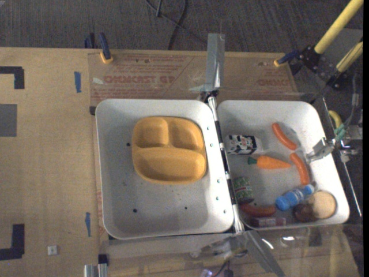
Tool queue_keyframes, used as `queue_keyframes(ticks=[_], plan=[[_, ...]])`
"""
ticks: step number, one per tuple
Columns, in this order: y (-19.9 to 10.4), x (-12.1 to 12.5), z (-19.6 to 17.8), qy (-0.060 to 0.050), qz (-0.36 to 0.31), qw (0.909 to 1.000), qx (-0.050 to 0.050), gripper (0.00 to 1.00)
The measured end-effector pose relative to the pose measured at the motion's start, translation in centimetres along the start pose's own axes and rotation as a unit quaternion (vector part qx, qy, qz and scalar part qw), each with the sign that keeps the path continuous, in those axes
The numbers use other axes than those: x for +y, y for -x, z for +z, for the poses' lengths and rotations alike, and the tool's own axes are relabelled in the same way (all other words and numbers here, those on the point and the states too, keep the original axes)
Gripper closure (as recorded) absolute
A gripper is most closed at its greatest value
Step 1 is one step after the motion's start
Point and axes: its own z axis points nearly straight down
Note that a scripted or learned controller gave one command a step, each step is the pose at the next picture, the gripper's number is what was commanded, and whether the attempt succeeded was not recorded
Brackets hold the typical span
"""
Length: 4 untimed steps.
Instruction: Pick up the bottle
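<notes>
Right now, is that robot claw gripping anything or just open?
Gripper: at the right-hand white bin's right edge; open or shut cannot be told. The small blue plastic bottle lies in that bin.

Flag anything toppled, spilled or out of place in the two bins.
Nothing is spilled or broken. The blue bottle lies on its side near the right bin's front edge, crowded by a round bun and a sausage. The yellow tray sits flat in the left bin.

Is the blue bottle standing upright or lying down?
Lying down: the bottle rests on its side on the right bin's floor, its length running across it.
</notes>
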Motion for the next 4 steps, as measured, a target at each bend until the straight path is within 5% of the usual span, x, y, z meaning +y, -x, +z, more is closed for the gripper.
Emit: queue_keyframes(ticks=[1,2,3,4], plan=[[-2.1,-2.0,14.5,0.000,-0.044,0.9990,0.000,0.00],[-1.9,-2.1,13.6,0.001,-0.042,0.9991,-0.001,1.00],[-5.8,-1.9,-2.2,0.001,-0.018,0.9998,0.000,1.00],[-5.8,-1.8,-3.2,0.001,-0.019,0.9998,-0.001,1.00]])
